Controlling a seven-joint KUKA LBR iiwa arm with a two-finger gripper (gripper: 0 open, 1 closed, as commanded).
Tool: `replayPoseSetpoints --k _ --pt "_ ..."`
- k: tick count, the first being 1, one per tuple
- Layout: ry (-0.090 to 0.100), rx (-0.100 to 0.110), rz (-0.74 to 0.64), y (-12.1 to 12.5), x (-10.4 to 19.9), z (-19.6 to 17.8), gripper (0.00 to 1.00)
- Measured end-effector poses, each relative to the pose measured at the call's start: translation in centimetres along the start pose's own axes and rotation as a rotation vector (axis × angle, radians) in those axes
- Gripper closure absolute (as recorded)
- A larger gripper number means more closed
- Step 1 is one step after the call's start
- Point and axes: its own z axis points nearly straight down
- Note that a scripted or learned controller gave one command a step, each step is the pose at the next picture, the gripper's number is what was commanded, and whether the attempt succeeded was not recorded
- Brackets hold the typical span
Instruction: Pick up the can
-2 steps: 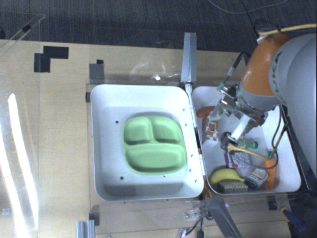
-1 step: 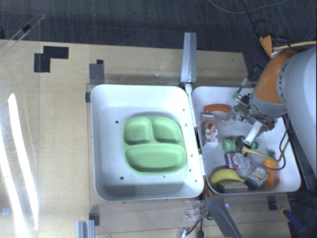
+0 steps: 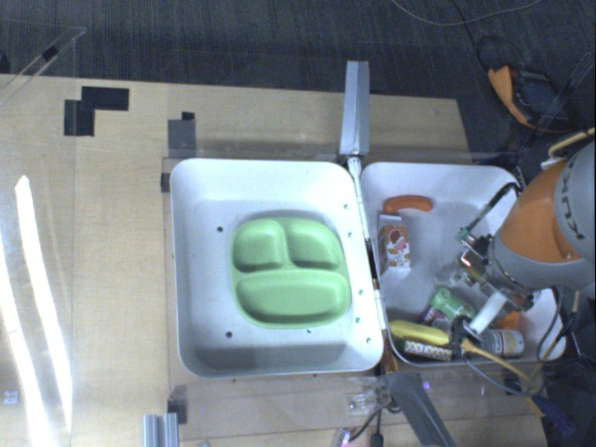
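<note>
Camera view looks down at a slant on a pale wooden desk point(image 3: 102, 277) carrying two shallow white bins side by side. At the middle of the left bin point(image 3: 191, 277) lies a green compartment tray point(image 3: 291, 271), with two small wells on its far side and one long well on the near side. The right bin point(image 3: 438, 186) holds the clutter: an orange sausage-shaped toy point(image 3: 408, 204) near its far wall, a small printed carton point(image 3: 396, 247) just below that, a yellow banana point(image 3: 421, 333) along the near wall, and a small bottle lying on its side point(image 3: 504, 344) in the near right corner. The green can point(image 3: 448, 304) lies tilted in the near half of this bin, just above the banana and close beside the gripper point(image 3: 473, 266). The grey arm with its orange band point(image 3: 538, 220) comes in from the right and hangs low over the bin, the gripper sitting just up and right of the can (a white cylindrical part of the tool lies beside it). Whether the gripper is apart or together cannot be told at this angle, and the can looks, as far as one can judge, to rest on the bin floor.
</note>
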Motion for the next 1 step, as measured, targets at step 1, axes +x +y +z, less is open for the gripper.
replayPoseSetpoints --k 1 --pt "-0.005 0.006 0.049 2.28 1.20 -6.16 0.00"
